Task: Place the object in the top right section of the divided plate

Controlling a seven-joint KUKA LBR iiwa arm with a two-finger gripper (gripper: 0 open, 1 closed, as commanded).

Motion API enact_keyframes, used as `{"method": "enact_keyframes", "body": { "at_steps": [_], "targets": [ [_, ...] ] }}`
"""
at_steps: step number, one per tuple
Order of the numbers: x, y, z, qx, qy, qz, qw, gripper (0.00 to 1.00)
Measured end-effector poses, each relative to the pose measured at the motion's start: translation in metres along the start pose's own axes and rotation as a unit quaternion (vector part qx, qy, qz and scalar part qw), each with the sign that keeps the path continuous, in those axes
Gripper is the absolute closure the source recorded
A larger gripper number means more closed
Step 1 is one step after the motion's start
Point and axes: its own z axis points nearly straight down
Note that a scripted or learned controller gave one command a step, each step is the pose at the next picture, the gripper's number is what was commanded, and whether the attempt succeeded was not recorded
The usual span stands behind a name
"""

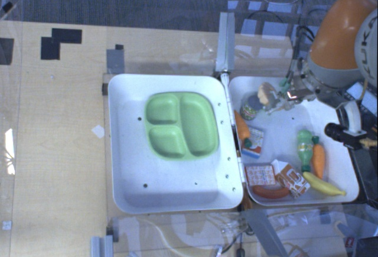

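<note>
- Toy food at the near edge, banana [323, 185] included, lies in the right bin [345, 123].
- Divided plate [180, 124] bare; nothing placed.
- Gripper [277, 99] seemingly pinches a pale object [266, 94]; blurry.

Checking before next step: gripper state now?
Gripper: over the right bin, beside a beige object; open or closed cannot be told.

Left white bin [127, 149]: open floor on all sides of the pale green three-section plastic plate [180, 124] at its centre; nothing rises above the plate.

Right white bin [331, 117]: crowded. Orange carrot [318, 160], green bottle [305, 148] and yellow banana [323, 185] at lower right; printed cartons [260, 175] along the bottom edge; round tin [250, 110] at upper left. Bare floor mid-bin.
</note>
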Motion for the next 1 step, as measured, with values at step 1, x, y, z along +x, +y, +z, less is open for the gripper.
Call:
{"method": "enact_keyframes", "body": {
  "at_steps": [1],
  "targets": [
    [-0.0305,-0.0034,-0.0348,0.000,0.000,-0.027,0.9996,1.00]
  ]
}}
